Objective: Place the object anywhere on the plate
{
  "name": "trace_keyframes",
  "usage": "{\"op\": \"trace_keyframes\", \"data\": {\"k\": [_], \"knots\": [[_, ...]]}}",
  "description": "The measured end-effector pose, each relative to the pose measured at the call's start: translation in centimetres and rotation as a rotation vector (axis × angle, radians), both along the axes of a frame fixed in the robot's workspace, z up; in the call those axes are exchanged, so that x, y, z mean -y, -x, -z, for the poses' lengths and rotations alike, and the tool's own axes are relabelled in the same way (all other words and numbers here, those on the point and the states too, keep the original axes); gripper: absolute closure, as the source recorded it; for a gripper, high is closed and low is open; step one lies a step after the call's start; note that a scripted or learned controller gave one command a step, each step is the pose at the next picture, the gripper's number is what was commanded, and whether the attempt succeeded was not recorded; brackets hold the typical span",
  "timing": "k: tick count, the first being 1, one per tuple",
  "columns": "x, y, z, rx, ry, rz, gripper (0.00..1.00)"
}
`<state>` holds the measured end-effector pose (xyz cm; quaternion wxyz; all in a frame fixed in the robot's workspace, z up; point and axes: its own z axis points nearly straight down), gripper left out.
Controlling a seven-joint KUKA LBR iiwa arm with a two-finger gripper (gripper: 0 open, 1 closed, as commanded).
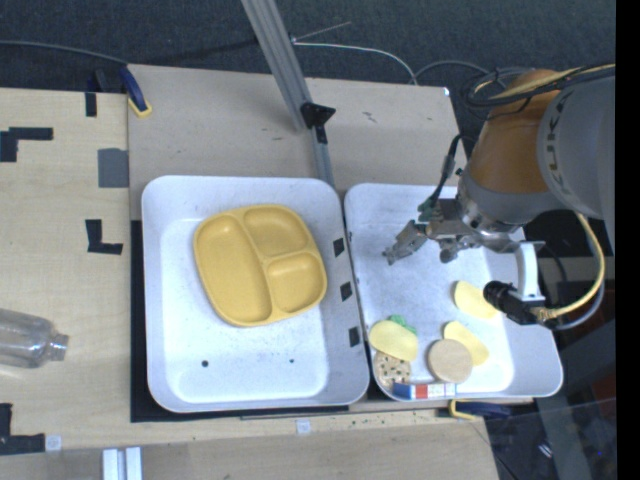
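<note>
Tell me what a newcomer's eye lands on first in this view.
First the yellow divided plate, lying in the left white bin. Next the grey arm with its orange band reaching in from the right, its gripper over the right white bin. Last, a cluster of small yellow and tan food pieces at that bin's near end.

No legible text or labels.

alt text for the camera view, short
A grey-and-orange arm's gripper hovers above the right white bin, nothing between its fingers. Yellow pieces and a tan disc lie at that bin's near edge; a yellow divided plate sits in the left bin.
</note>
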<state>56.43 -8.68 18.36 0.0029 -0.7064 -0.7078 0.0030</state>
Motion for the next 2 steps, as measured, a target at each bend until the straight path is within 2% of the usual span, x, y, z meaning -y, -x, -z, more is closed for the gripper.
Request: {"op": "trace_keyframes", "data": {"k": [1,2], "knots": [[-0.1,-0.1,-1.4,0.006,-0.001,-0.001,1.00],[-1.9,5.4,-0.4,0.002,-0.001,0.002,1.00]]}}
